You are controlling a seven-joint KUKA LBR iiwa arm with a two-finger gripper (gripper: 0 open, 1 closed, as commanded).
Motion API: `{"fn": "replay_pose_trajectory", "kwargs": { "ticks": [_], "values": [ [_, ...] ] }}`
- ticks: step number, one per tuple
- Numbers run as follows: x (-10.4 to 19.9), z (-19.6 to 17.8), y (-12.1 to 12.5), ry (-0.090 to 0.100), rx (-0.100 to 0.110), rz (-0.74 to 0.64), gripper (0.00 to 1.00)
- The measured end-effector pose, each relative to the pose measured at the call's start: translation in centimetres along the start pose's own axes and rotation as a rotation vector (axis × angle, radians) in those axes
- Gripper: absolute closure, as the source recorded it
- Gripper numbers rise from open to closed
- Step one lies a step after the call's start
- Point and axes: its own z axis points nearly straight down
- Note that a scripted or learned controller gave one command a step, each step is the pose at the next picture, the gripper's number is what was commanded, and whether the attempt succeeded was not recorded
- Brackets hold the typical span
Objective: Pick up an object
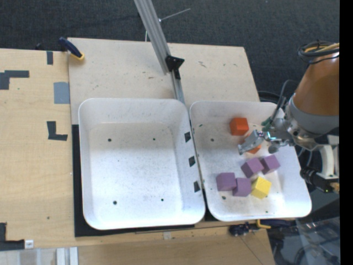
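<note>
Overhead, the grey KUKA arm (317, 101), its orange band uppermost, reaches in from the right over the right bin (212, 203) of two shallow white bins set side by side on the bench (121, 65). The jaws (251, 143) sit low inside that bin, just below an orange block (239, 126) and just above a cluster of foam blocks; a sliver of orange shows against the metal fingertips, but whether the jaws are open, closed or gripping anything cannot be told from this slanted view.

The candidates for picking all lie in the right bin. The orange block rests near the bin's upper middle, apart from the rest. Below the jaws, two purple blocks (261, 165) lie touching one another, with a yellow block (261, 187) just beneath them. To the left of the yellow block, two more purple blocks (233, 183) sit pressed together near the bin's centre.

The left bin (88, 120) is speckled with fine dark marks across its floor. A slanted aluminium rail (151, 24) crosses the top of the view and ends at a black bracket (174, 63) above the seam between the bins. A blue-and-yellow clamp (71, 48) grips the bench's far left corner, and grey tape patches (61, 92) mark the lighter wooden surface (27, 164) to the left.
</note>
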Motion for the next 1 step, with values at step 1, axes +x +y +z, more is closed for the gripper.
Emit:
{"fn": "replay_pose_trajectory", "kwargs": {
  "ticks": [1],
  "values": [
    [0.00,-0.24,0.09,-0.001,-0.005,-0.002,0.00]
  ]
}}
